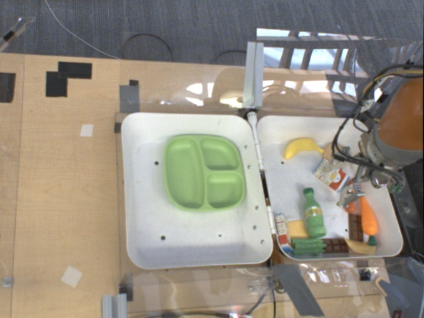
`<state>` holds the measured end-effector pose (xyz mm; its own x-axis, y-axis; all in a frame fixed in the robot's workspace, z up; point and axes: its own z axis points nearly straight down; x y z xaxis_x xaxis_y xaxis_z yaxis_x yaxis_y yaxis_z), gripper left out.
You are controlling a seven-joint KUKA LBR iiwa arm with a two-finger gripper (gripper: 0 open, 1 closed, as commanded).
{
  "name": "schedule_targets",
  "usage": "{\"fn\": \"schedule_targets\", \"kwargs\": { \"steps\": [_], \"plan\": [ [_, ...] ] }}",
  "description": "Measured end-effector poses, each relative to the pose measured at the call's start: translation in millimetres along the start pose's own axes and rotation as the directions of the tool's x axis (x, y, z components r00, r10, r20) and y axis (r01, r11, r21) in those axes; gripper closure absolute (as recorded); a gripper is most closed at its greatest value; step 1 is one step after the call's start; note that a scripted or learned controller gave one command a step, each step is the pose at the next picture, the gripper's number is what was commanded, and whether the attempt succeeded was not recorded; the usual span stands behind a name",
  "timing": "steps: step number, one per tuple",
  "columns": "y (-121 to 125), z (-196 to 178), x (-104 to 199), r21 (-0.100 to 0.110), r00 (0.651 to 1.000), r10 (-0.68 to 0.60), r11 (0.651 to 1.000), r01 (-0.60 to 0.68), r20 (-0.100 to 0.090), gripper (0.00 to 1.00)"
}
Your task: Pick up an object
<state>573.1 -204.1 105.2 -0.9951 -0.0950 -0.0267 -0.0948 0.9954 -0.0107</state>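
Orange carrot (368, 217) just beside jaws (352, 196) (right bin (278, 138))

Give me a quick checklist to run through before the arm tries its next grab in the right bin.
1. Gripper is over the right bin: ok.
2. A target lies close by, the carrot just below it: ok.
3. Finger opening: cannot tell.
4. Nothing between the fingers yet: cannot tell.
5. Room around the carrot: not ok, it lies near the bin's right wall with a brown block beside it.
6. Banana and green bottle lie apart as other options: ok.
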Motion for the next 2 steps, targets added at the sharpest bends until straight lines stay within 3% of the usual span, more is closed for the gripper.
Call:
{"fn": "schedule_targets", "kwargs": {
  "steps": [1,2],
  "plan": [
    [34,1,55,0.008,0.997,0.072,0.997,-0.072,0.025,0.0],
    [116,1,48,0.005,0.998,-0.057,0.998,0.057,0.024,0.0]
  ]
}}
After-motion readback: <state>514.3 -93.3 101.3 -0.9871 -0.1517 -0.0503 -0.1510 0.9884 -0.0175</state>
